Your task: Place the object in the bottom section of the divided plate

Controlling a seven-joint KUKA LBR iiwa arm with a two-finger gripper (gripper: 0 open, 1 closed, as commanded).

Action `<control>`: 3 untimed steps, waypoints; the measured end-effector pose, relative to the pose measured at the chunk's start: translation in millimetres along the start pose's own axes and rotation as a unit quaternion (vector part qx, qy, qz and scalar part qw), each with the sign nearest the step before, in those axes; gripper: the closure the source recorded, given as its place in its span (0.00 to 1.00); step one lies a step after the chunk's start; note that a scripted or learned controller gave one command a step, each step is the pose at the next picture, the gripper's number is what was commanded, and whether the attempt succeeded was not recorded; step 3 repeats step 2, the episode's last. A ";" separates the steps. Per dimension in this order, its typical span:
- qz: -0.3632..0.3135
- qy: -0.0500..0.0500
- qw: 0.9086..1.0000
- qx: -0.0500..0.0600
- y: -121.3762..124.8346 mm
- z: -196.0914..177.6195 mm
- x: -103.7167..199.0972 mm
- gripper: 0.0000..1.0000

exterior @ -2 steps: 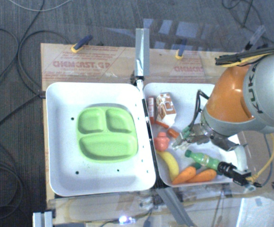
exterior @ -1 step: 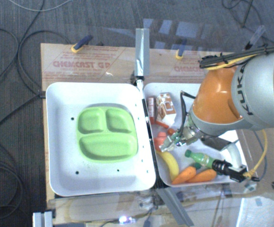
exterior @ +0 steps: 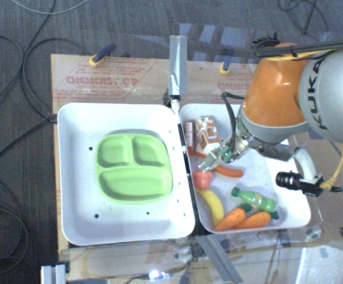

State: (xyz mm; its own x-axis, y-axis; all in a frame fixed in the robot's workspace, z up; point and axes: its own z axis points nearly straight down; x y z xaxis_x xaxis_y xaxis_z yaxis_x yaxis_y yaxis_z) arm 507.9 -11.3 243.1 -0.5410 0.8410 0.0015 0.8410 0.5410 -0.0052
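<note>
The green plate (exterior: 135, 165) sat in the left bin (exterior: 71, 218), its wide bottom section bare. In the right bin (exterior: 295, 218), the gripper (exterior: 214, 158) hung just above a red tomato (exterior: 203, 180), whether open or closed I could not tell. Right of it lay a banana (exterior: 212, 205), carrots (exterior: 242, 219) and a bottle (exterior: 254, 200).

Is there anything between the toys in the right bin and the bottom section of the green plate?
Only the bins' rims, side by side between the gripper and the plate. The plate's bottom section has nothing in it, and the left bin around it shows no other obstacle.
</note>
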 end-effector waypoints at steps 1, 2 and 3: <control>0.024 0.001 1.000 0.001 0.9 63.1 45.4 1.00; 0.067 -0.001 0.998 0.001 54.3 37.6 38.4 1.00; 0.067 -0.001 0.998 0.001 54.3 37.6 38.4 1.00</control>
